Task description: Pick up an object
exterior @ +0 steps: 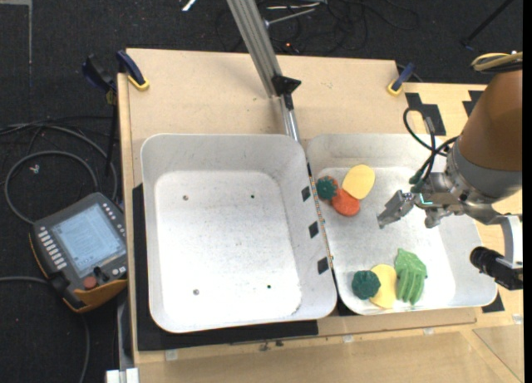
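No brand, label or legible writing is showing anywhere; the screen of the teach pendant (81, 244) lying on the dark floor at the left is too small to read. The tan wooden surface (208, 95) is carrying 2 shallow white bins side by side, with yellow-and-blue clamps (133, 72) gripping its far corners and a grey metal pole (253, 28) slanting down toward the seam between the bins. Cables are trailing across the black carpet around it. The left bin (220, 232) is showing a bare speckled floor. The right bin (432, 157) is holding the objects: a yellow piece (359, 180) touching an orange-red one (347, 203) and a small dark green one (325, 188) near the far left, and nearer the front a dark green ball (364, 283), a yellow piece (384, 286) and a bright green leafy toy (410, 273) clustered together. The hand (397, 208) is hovering over the bin's middle, between the 2 clusters, touching nothing; I cannot tell how wide it is standing.
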Controlling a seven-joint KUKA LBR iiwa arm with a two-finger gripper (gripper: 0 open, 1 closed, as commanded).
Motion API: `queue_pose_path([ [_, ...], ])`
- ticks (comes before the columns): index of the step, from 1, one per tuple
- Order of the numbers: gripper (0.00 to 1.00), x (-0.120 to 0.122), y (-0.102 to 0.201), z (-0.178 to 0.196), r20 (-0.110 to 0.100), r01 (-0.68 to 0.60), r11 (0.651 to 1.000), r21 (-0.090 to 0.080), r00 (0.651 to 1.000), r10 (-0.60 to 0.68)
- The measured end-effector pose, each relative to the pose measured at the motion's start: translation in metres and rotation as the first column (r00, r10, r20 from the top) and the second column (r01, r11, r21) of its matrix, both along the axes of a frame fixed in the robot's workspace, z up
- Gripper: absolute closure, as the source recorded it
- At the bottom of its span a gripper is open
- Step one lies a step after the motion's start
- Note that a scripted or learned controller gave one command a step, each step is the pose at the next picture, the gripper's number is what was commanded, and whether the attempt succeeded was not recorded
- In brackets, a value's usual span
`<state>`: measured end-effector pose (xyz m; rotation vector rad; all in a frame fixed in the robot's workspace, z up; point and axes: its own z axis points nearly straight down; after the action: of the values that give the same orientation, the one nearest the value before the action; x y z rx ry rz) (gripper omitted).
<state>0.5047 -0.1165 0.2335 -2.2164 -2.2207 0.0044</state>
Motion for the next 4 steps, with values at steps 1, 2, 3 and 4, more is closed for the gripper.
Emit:
queue_pose_path([
  [1, 0.0, 0.001, 0.0, 0.002, 0.004, 0.002, 1.0, -0.001, 1.0, -0.002],
  [2, 0.0, 0.004, 0.007, -0.044, 0.0, 0.002, 1.0, 0.0, 1.0, -0.002],
  [3, 0.0, -0.001, 0.013, -0.106, -0.002, 0.003, 1.0, 0.001, 1.0, -0.003],
  [4, 0.0, -0.001, 0.013, -0.139, 0.005, 0.003, 1.0, -0.001, 1.0, -0.003],
])
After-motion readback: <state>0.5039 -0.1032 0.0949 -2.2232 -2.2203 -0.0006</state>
